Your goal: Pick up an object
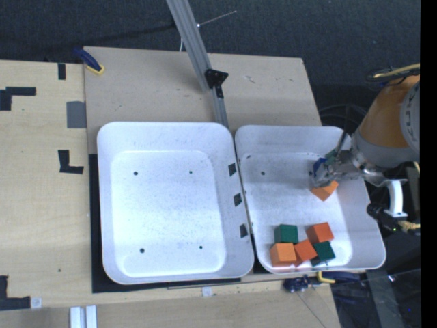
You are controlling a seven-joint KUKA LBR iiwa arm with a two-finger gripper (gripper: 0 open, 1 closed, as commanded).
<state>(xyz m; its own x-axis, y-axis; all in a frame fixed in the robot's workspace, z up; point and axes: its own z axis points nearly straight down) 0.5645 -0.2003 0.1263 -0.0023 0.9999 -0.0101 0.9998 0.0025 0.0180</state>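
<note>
Over the right bin (355, 251), the gripper (322, 176) hangs near the far right side, reaching in from the grey arm (389, 132) with its orange band. Right at the gripper's tip sits an orange block (324, 191), tilted on a corner and looking lifted off the bin floor; it touches the fingertips from below, but from where I stand I cannot tell whether the fingers are apart or pressed onto it, so I cannot say it is truly held.

Down at the near end of the same bin, a cluster of blocks lies together: a green block (286, 234) at the back left, an orange one (319, 232) at the back right, two more orange ones (283, 253) (304, 251) in front, and a dark green one (323, 252) at the right, all touching or just beside each other.

Beside it, the left bin (109, 203) rests on the wooden desk (41, 203). A metal pole (194, 36) slants across the desk behind the bins.
</note>
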